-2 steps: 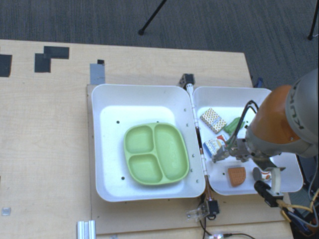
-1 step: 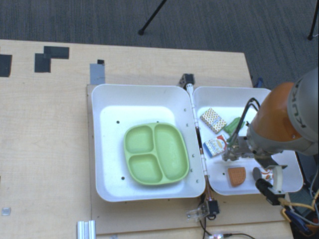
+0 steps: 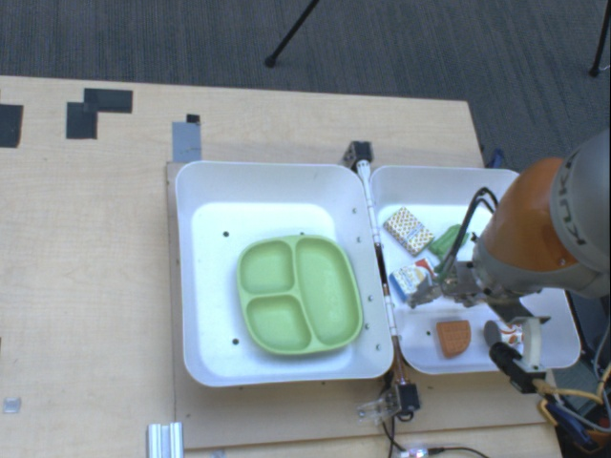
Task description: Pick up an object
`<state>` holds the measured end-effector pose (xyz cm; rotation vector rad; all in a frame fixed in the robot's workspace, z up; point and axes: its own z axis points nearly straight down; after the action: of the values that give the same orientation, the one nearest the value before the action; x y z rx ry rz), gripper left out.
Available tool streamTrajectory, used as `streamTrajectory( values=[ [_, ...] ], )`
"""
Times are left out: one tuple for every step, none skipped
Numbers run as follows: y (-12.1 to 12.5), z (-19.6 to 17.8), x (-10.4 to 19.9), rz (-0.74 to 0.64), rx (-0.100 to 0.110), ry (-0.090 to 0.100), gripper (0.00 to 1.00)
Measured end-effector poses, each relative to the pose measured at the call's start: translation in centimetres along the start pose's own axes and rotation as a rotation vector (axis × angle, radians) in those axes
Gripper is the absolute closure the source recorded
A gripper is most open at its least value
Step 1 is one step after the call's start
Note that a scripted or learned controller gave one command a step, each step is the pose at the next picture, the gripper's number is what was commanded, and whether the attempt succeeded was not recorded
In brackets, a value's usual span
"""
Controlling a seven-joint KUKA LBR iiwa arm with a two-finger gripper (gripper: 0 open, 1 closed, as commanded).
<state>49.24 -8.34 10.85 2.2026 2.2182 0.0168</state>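
Camera view: gripper [image 3: 427,292] low in the right bin [image 3: 563,351], beside a blue-white packet [image 3: 410,278]; arm [image 3: 535,232] hides whether fingers are open or closed. Nothing looks lifted: packet, brown block [image 3: 453,337], patterned box [image 3: 407,228] apparently lie loose. Pick remains.

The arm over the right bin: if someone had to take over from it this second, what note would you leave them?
Gripper: low in the right bin, near its left side; whether it is open or shut cannot be told, and nothing is seen held.
Things in the right bin: patterned box at the upper left, green item beside it, blue-and-white packet by the gripper, brown piece near the front.
Left bin: green divided plate.
Done: arm is over the objects.
Left: grasp one and lift it.
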Motion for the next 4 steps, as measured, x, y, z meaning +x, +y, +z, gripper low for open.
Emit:
streamTrajectory(
  values=[
    [-0.4, 2.2, 0.0, 0.005, 0.012, 0.003, 0.00],
    [-0.2, 1.0, 0.0, 0.003, 0.006, 0.002, 1.00],
    [-0.2, 1.1, 0.0, 0.003, 0.006, 0.002, 0.00],
    [0.0, 0.0, 0.1, -0.001, 0.002, 0.003, 1.00]
  ],
)
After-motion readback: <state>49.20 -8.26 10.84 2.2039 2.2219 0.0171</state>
